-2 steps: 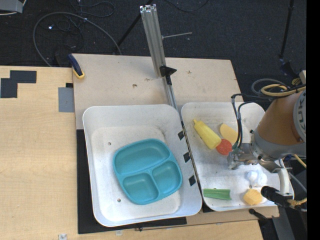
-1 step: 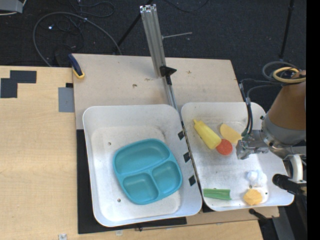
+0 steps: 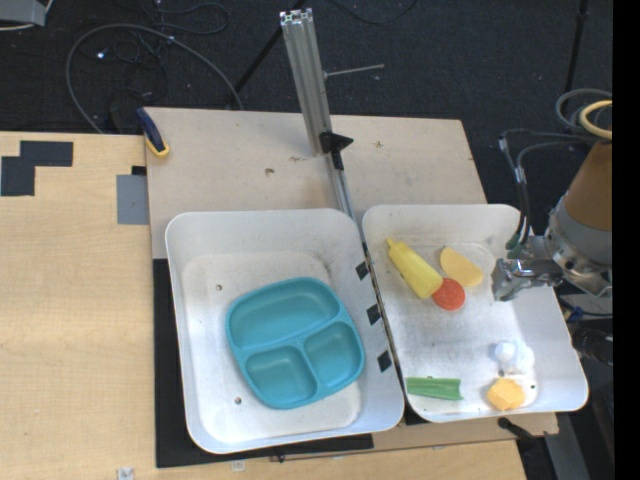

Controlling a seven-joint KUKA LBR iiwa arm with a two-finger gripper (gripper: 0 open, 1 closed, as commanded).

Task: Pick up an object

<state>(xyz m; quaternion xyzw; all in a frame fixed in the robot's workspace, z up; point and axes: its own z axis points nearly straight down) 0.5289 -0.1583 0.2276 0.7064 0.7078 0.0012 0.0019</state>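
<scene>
The claw (image 3: 508,280) is seen at the right edge of the right bin (image 3: 470,218), low over its rim — whether it is open or closed cannot be told, and nothing is seen held in it. Just left of it, a yellow bottle (image 3: 413,268), a yellow piece (image 3: 461,266) and a red ball (image 3: 449,295) are clustered. A teal divided tray (image 3: 294,341) is held in the left bin (image 3: 200,258).

One fixed camera sat high above the counter (image 3: 400,158), looked down at a slant, both bins (image 3: 190,268) framed.
</scene>
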